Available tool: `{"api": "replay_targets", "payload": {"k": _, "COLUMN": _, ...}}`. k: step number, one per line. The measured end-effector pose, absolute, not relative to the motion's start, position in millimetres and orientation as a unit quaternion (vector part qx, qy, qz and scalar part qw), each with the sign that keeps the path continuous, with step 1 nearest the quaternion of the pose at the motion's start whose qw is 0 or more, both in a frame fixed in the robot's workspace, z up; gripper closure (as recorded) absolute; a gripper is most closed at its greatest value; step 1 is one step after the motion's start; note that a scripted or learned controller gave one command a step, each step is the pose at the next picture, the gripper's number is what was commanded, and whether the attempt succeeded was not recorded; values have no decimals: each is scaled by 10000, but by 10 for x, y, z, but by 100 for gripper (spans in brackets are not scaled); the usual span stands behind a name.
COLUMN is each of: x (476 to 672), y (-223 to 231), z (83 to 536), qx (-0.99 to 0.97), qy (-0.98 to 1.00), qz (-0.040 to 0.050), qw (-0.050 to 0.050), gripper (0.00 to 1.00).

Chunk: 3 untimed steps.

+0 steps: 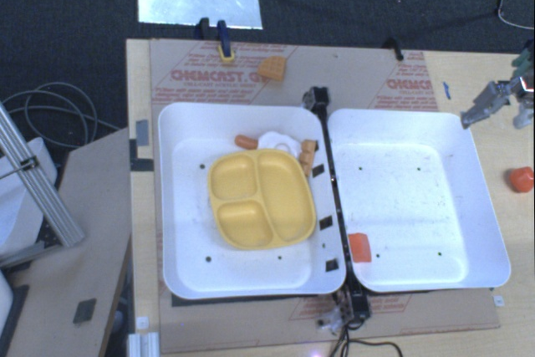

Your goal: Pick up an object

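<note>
gripper point(493, 103): at right edge, above the right bin's far corner, holding nothing; finger spread unclear
left bin point(180, 180): yellow divided plate point(261, 198), small orange piece point(246, 142), white item point(277, 142)
right bin point(468, 205): orange block point(359, 247) at near-left corner
bench point(501, 155): orange object point(520, 179) right of bins

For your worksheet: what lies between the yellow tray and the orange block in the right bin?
In the camera view, the bins' adjoining rims lie between tray and block.
</note>
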State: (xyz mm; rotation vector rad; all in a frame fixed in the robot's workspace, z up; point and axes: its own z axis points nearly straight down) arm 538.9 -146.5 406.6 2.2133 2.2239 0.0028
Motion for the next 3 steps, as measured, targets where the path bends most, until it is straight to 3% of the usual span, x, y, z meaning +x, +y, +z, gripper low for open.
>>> {"api": "replay_targets", "payload": {"k": 2, "x": 5389, "y": -1465, "z": 4066, "qx": 7054, "qy": 7088, "qz": 9, "qw": 20, "gripper": 0}}
{"api": "replay_targets", "payload": {"k": 3, "x": 4857, "y": 575, "z": 4841, "qx": 6993, "qy": 7148, "qz": 57, "qw": 14, "gripper": 0}}
